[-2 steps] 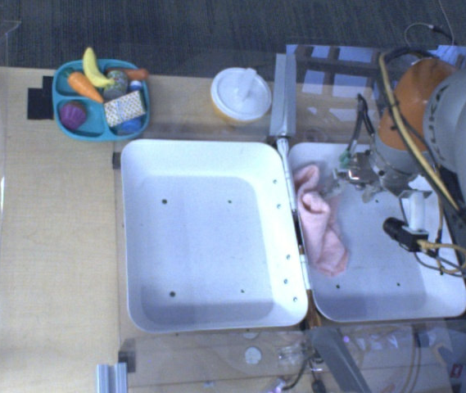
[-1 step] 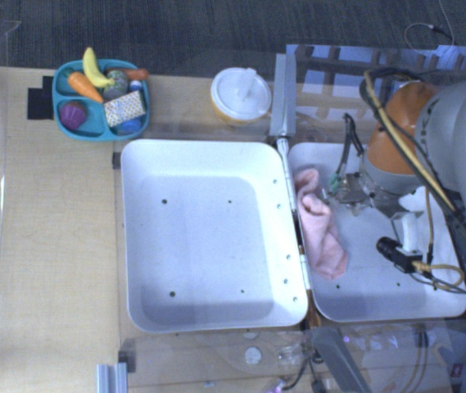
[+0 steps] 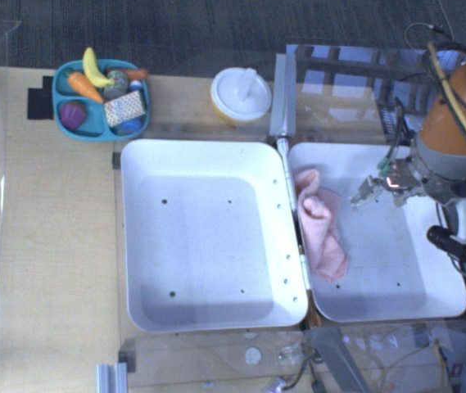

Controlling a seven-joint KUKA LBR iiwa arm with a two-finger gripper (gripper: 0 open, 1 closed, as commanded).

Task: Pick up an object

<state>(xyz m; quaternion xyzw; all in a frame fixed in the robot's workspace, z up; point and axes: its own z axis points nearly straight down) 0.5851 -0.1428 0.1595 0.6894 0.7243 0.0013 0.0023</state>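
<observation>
A crumpled pink cloth (image 3: 320, 223) lies along the left side of the right bin (image 3: 396, 293), close to the wall between the two bins. My gripper (image 3: 366, 193) hangs over the upper right part of that bin, to the right of the cloth and apart from it. Its fingers (image 3: 361, 196) point left toward the cloth with a gap between them, and nothing sits in the gap. The grey arm with its orange band (image 3: 454, 121) comes in from the right.
The left bin (image 3: 142, 244) lies beside the right one. Behind it stand a blue tray (image 3: 59, 117) of toy food and a white lidded container (image 3: 242, 94). Cables and a metal frame (image 3: 355, 64) crowd the back right.
</observation>
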